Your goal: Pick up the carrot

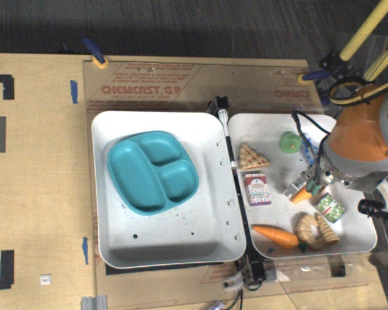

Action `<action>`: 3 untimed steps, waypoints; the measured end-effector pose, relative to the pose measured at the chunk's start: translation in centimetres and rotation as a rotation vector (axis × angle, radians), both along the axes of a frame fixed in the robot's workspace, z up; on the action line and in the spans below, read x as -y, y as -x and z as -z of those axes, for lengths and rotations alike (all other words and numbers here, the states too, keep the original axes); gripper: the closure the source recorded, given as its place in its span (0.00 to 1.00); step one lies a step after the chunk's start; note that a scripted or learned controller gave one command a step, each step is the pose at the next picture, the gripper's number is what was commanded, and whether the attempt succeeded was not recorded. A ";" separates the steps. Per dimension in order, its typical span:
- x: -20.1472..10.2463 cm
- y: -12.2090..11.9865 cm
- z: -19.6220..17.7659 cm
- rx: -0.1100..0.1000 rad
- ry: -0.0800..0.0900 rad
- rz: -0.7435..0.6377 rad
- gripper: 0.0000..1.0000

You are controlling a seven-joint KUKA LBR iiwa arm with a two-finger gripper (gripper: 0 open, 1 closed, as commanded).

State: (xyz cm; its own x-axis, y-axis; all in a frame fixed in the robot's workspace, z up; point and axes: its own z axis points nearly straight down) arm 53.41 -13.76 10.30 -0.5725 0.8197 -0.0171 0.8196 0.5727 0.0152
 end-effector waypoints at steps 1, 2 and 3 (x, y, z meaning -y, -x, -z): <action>-7.3 -3.9 -8.7 -0.008 -0.006 -0.086 1.00; -6.9 -3.7 -8.2 -0.018 -0.004 -0.080 0.00; -2.2 4.6 1.0 -0.016 -0.002 -0.177 0.00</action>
